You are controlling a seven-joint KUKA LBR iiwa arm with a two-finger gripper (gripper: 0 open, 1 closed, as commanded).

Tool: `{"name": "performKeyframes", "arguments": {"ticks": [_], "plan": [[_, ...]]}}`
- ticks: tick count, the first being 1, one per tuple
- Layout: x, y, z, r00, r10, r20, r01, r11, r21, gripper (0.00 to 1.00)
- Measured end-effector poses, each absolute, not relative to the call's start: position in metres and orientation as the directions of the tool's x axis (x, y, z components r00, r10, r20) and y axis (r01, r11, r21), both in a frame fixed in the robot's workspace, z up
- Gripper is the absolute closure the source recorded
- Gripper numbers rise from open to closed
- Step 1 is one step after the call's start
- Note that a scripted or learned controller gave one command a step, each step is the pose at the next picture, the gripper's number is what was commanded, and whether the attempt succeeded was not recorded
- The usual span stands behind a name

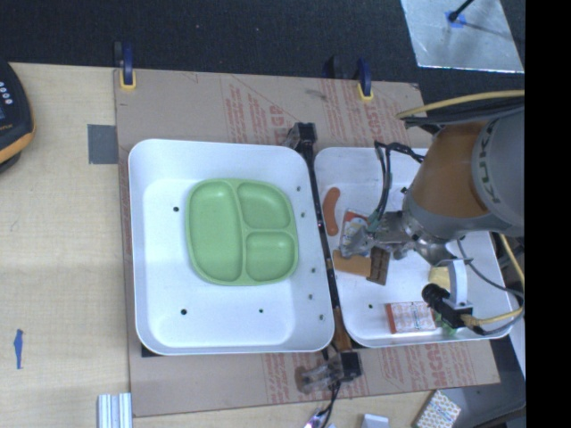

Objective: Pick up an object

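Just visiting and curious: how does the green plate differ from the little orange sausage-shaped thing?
The green plate is wide, flat and split into three compartments; the orange sausage-shaped piece is small, narrow and solid. The plate lies in the left bin, far from the tool; the orange piece lies in the right bin, close to the tool. Both rest flat.

Grey arm (504, 163), orange band (446, 181), black cables (385, 172)

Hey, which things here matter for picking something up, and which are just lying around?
For the job:
- pincer
- right bin
- orange sausage-shaped piece
- brown block
- red and white packet

Lying about:
- left bin
- green divided plate
- blue clamps
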State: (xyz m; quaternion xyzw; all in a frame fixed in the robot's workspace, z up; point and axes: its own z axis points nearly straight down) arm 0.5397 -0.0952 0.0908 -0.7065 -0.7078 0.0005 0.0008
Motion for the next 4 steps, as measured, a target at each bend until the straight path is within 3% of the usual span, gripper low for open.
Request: {"name": "performKeyframes", "arguments": {"ticks": [1, 2, 3, 4], "plan": [[0.542, -0.097, 0.104, -0.006, 1.0, -0.002, 1.0, 0.006, -0.001, 1.0], [0.541, -0.097, 0.103, -0.006, 1.0, -0.001, 1.0, 0.006, -0.001, 0.0], [0.473, -0.093, 0.09, -0.004, 1.0, 0.003, 1.0, 0.004, -0.012, 0.0], [0.476, -0.095, 0.101, -0.007, 1.0, 0.0, 1.0, 0.007, -0.007, 1.0]]}}
